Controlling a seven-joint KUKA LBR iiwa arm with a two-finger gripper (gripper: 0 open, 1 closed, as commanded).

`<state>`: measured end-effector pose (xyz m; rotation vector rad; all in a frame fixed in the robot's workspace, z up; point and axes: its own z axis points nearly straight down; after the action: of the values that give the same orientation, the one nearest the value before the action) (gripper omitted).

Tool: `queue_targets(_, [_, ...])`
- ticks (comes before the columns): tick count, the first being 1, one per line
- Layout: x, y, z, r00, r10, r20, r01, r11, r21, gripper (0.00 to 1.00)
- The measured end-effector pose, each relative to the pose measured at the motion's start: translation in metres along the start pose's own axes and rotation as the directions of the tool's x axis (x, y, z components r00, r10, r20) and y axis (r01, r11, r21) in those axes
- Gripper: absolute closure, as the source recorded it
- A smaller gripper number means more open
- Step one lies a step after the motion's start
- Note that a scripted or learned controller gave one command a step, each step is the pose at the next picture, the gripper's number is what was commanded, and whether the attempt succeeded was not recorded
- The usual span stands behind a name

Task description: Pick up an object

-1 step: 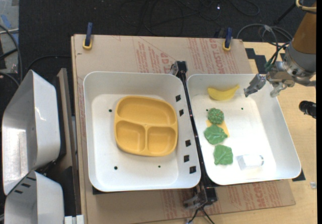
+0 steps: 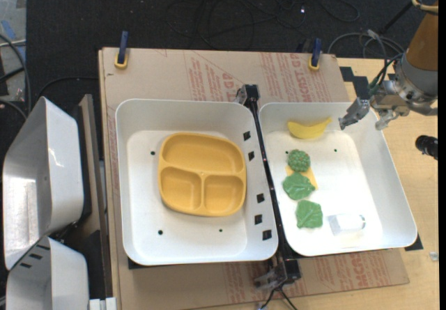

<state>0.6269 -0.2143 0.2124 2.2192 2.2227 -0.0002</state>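
Observation:
In the right bin [image 2: 380, 183] lie a yellow banana [image 2: 308, 128] near the back edge, three green leafy pieces [image 2: 299, 160] [image 2: 298, 187] [image 2: 309, 214] in a column on the left side, and a small clear-white bottle [image 2: 346, 222] near the front. A yellow slip pokes out under the middle green piece. My gripper [image 2: 369, 115] hovers over the bin's back right corner, to the right of the banana, with its two fingers spread apart and nothing between them.
The left bin [image 2: 139, 162] holds a yellow sectioned tray [image 2: 203, 173]. A black divider [image 2: 261, 169] runs between the bins. Both sit on cardboard clamped at the back. Grey-white boxes [image 2: 38, 176] stand at the far left; cables lie behind.

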Motion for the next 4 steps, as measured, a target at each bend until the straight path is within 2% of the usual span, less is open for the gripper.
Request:
queue_targets(1, [0.000, 0.000, 0.043, 1.000, 0.001, -0.001, -0.001, 1.000, 0.003, 0.00])
queue_targets(2, [-0.003, 0.000, 0.106, 1.000, 0.002, -0.002, -0.002, 1.000, 0.006, 0.00])
queue_targets(3, [-0.002, 0.001, 0.121, 1.000, 0.000, 0.000, 0.000, 1.000, 0.001, 0.00])
queue_targets(4, [-0.002, 0.002, 0.109, 1.000, -0.002, 0.002, 0.002, 1.000, -0.003, 1.00])
